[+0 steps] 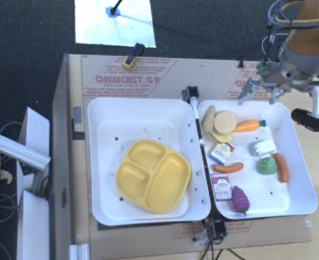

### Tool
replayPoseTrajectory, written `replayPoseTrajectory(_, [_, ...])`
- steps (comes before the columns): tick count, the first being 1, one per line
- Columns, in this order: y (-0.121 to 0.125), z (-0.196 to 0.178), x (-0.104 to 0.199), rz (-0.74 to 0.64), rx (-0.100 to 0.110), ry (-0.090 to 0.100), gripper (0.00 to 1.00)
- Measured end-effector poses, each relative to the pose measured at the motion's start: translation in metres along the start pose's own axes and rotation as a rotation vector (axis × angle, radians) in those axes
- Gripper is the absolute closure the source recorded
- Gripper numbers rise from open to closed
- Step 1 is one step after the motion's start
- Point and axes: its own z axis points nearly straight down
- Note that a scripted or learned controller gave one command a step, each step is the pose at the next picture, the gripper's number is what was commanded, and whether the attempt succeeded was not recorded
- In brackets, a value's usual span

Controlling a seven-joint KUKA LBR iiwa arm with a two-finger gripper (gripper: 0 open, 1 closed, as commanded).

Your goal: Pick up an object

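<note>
A yellow divided plate [153, 174] lies in the left bin [102, 118], while the right bin [300, 156] holds a scatter of toy food: a round cracker [225, 122] beside a carrot [247, 125], a small carton [221, 153], a sausage [227, 167], a red packet [220, 188], purple grapes [240, 199], a white block [264, 147], a green ball [267, 166] and a second sausage [281, 167]. Above the right bin's far edge, the gripper [262, 92] hangs with its two fingers spread apart and nothing between them, well clear of the objects below.
</note>
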Motion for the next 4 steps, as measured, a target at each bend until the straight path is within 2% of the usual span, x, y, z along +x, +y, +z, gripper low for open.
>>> replayPoseTrajectory(1, [-0.047, 0.135, 0.017, 0.002, 0.005, 0.001, 0.00])
replayPoseTrajectory(2, [0.023, 0.181, 0.016, -0.001, 0.000, 0.000, 0.00])
replayPoseTrajectory(3, [0.024, 0.170, 0.016, -0.003, -0.002, 0.000, 1.00])
replayPoseTrajectory(4, [-0.001, 0.079, 0.076, -0.003, -0.004, 0.002, 1.00])
